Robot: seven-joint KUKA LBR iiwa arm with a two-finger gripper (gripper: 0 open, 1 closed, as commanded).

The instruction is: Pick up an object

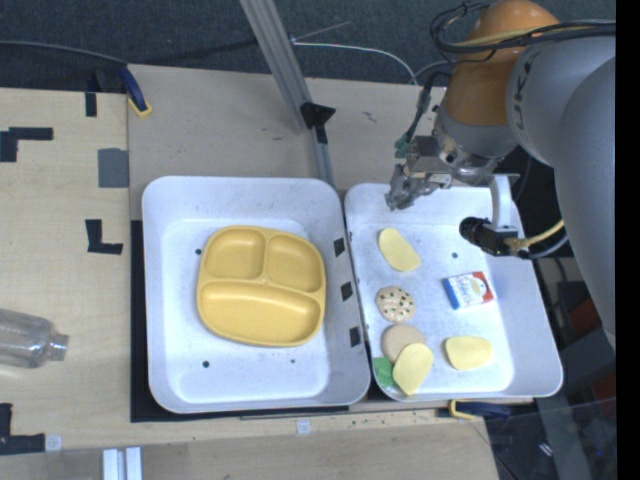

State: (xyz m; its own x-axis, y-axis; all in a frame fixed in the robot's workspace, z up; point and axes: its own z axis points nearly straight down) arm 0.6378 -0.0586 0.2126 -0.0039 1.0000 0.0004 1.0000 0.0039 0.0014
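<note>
Pale yellow and smooth, the small oval plastic piece (399, 250) lies flat near the far end of the right white bin (530, 343), just below and in front of the gripper (404, 194), which makes it the likeliest thing to pick. It looks like moulded toy food: light, stiff and probably a little slick, with a rounded top that could slip from a pinch. A hold across its narrow width, fingers coming straight down on the two long edges, seems the safest.

Further along the same bin sit a round speckled toy cookie (395, 303), a beige round piece (400, 340) partly under a yellow-green lemon-shaped piece (413, 367) with a bit of green at its side, another yellow oval piece (468, 352), and a small red, white and blue carton (468, 290). The carton would be light and boxy, with flat sides that take a grip well; the crowded pieces near the front wall would be harder to reach cleanly.

The gripper hangs over the far rim of the right bin, with nothing seen in it; whether its fingers are spread or pressed together cannot be told.

The left white bin (170, 218) holds a yellow divided plastic plate (262, 284). A clear plastic bottle (28, 339) lies on the tabletop (60, 258) to the left.
</note>
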